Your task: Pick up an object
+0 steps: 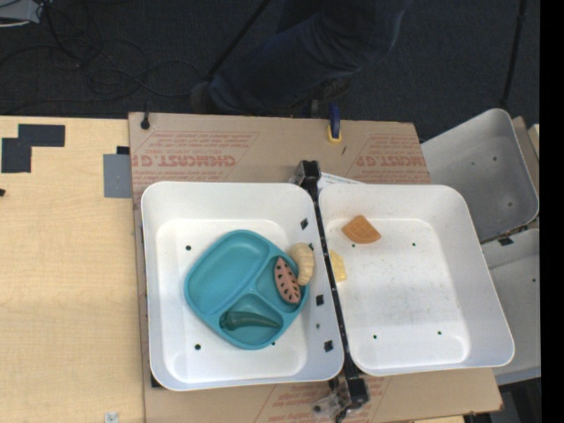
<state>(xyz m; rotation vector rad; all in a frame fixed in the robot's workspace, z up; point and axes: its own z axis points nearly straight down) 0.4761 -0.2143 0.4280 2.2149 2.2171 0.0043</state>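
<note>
I cannot tell my pincer's state, and the easiest pick looks like the orange wedge [360,230] lying alone at the upper left of the right bin [441,342], away from the teal plate [220,280].

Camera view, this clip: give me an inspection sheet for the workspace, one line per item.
Surface: two white bins, left bin and right bin, on a cardboard sheet over a wooden bench.
Job's things: teal divided plate in the left bin, carrying a watermelon slice and a green piece; a pale banana-like piece at its edge; orange-brown piece and pale yellow piece in the right bin.
Clutter: nothing seen.
Grippers: nothing seen.
Cables: black cables on the dark floor.
Surroundings: grey panel at right.
</note>
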